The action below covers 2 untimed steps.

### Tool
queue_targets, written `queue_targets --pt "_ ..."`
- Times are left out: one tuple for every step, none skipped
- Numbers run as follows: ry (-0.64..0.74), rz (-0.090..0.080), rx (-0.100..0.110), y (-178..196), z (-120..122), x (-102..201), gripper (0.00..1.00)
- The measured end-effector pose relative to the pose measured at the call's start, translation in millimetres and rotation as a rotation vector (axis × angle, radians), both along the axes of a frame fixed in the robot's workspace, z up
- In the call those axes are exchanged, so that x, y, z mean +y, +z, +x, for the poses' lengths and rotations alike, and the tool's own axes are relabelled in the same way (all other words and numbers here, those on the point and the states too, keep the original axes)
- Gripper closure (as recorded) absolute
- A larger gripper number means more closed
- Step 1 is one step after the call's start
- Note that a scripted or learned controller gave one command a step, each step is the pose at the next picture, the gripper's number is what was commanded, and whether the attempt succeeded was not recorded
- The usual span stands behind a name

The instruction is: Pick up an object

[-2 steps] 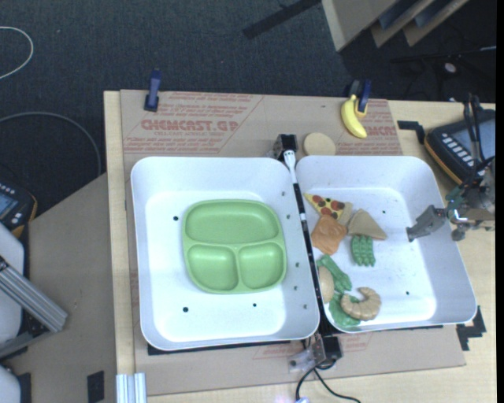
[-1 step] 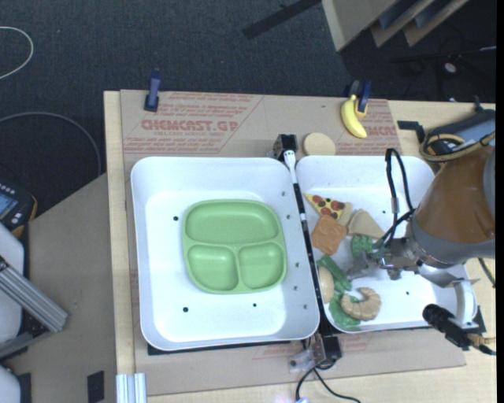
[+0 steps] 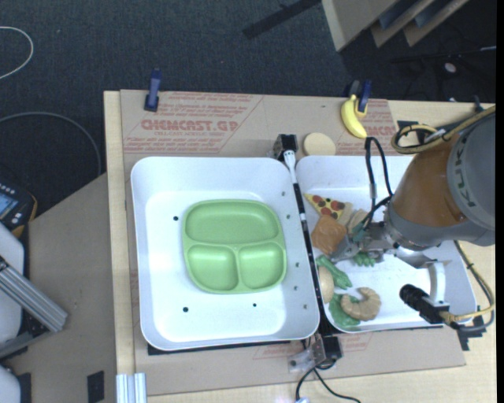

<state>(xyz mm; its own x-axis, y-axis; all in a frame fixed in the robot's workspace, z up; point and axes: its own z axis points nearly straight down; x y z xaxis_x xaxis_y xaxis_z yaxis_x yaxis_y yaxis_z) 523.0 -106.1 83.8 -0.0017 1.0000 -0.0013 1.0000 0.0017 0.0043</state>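
**Tool low in the right bin, among the toy food**

The surface (image 3: pixel 228 118) is a tan sheet with red lettering. Around it is dark carpet (image 3: pixel 71 71). A thin white cable (image 3: pixel 28 47) loops on the carpet at upper left, a metal rail (image 3: pixel 35 299) lies at lower left, and cardboard (image 3: pixel 378 20) juts in at the top right. Two blue clips grip the sheet's far edge: one clamp (image 3: pixel 153 88) near the left corner and a second clamp (image 3: pixel 363 92) further right.

Two white bins sit side by side, edges touching. The left bin (image 3: pixel 150 236) holds one green tray (image 3: pixel 233 244) with three compartments, lying flat.

The right bin (image 3: pixel 346 171) holds the things to pick, crowded along its left side. One pizza slice (image 3: pixel 327 206) lies at the far end, with one brown chunk (image 3: pixel 328 234) just nearer. Green leaves (image 3: pixel 335 273) are in the middle, and one tan curl (image 3: pixel 361 303) rests on a green piece at the near end.

Beyond the right bin, on the sheet, lie one banana (image 3: pixel 353 116), just beside the second clamp, and one beige disc (image 3: pixel 319 144).

The tool (image 3: pixel 364 240) is down in the right bin, just beside the brown chunk and over a green sprig. Whether it is open, closed or gripping anything cannot be told.
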Motion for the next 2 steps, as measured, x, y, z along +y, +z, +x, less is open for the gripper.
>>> queue_targets --pt "-0.002 0.000 0.002 0.9 21.3 -20.2 0.00" --pt "-0.002 -0.001 -0.001 11.5 21.3 -20.0 1.00"
